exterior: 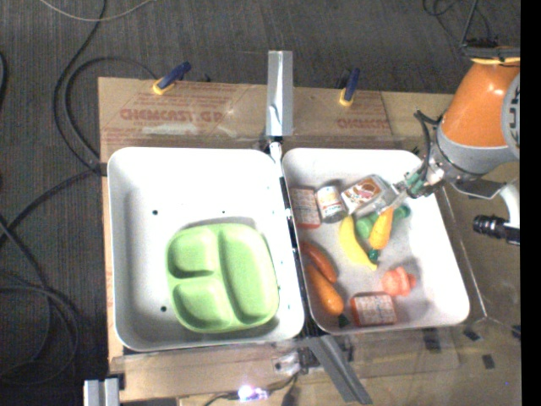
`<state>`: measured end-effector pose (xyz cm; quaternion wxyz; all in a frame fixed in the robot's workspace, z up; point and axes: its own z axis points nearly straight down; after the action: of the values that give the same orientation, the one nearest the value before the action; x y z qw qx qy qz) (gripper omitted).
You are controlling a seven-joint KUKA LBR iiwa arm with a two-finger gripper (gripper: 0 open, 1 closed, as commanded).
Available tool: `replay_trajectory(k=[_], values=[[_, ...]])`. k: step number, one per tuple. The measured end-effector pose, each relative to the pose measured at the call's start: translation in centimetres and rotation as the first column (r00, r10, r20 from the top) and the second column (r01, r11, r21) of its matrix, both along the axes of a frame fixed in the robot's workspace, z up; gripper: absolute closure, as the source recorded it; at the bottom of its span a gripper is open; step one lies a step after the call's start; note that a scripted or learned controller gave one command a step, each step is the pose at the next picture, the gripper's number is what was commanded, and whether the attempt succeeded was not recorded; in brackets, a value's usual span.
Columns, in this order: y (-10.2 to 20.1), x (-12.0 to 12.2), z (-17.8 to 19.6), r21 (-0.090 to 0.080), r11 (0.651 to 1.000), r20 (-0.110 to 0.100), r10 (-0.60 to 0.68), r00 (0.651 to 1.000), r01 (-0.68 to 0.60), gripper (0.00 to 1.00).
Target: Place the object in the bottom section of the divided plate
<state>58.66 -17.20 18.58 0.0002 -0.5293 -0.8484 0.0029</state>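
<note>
Green and glossy, the divided plate [223, 278] lay in the left bin [135, 184], a rounded square of moulded plastic with three shallow sections, none of them holding anything. Both bins were shallow white trays with rounded corners, set side by side on a table [203, 112] topped with brown cardboard whose red print was too faint to read. In the right bin [439, 260] the things lay heaped, so that several were partly covered: a yellow banana [351, 244] curved under an orange-and-yellow piece [381, 228] of uncertain kind, with something green between them that was hard to make out. A small can [329, 203] and a flat printed packet [364, 194] rested near the bin's upper part, two smooth orange carrots [322, 279] along its left wall, a second can [373, 309] on its side near the lower edge, and a pinkish lump [399, 281] just above that. The arm [482, 117], grey with an orange band, was cut off by the right edge. Its end effector [404, 191] reached down over the heap just beside the packet, small and blurred, and whether it was clenched or released, or grasping anything, could not be told. Blue and yellow clamps [172, 77] gripped the cardboard's far edge.
</note>
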Motion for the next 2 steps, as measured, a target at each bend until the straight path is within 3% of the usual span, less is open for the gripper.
replay_trajectory(k=[1, 2], values=[[6.8, -1.7, -5.2, 0.006, 0.993, 0.0, 0.114, 0.993, -0.114, 1.0], [11.9, -3.6, -0.4, 0.005, 0.98, 0.002, 0.2, 0.98, -0.2, 1.0]])
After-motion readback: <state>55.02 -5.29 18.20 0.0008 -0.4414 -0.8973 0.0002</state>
